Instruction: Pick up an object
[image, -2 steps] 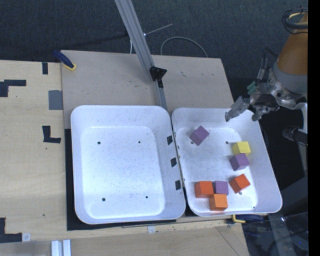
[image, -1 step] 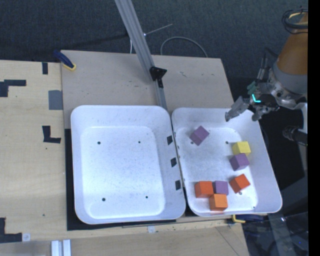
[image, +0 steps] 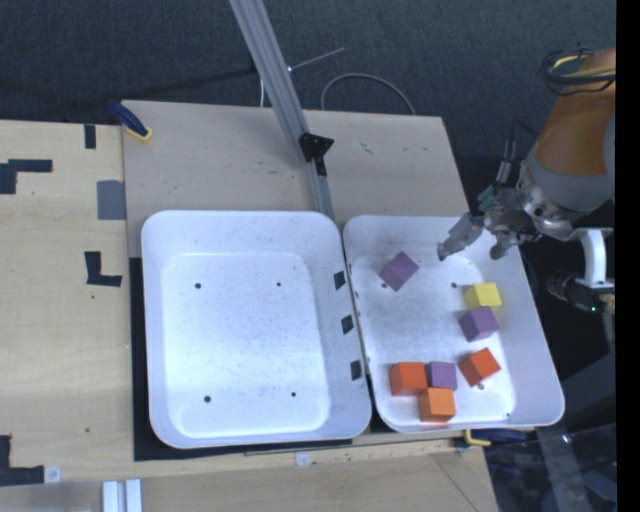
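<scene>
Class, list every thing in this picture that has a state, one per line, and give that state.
gripper: open, holding nothing, over the right bin's far edge
right bin: holds seven blocks
lone purple block: tilted, apart from the rest
yellow block: touching a purple block

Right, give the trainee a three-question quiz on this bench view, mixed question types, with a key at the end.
1. True or false: all the blocks lie in the right bin.
2. How many orange blocks are there? A) one B) two C) three
3. Fill in: the block closest to the end effector is the lone ____ block in the bin's upper part.

Key
1. True; the left bin holds no blocks.
2. C: two in the cluster beside a purple block, and one to their right.
3. Purple. The yellow block lies a little farther off.
</scene>
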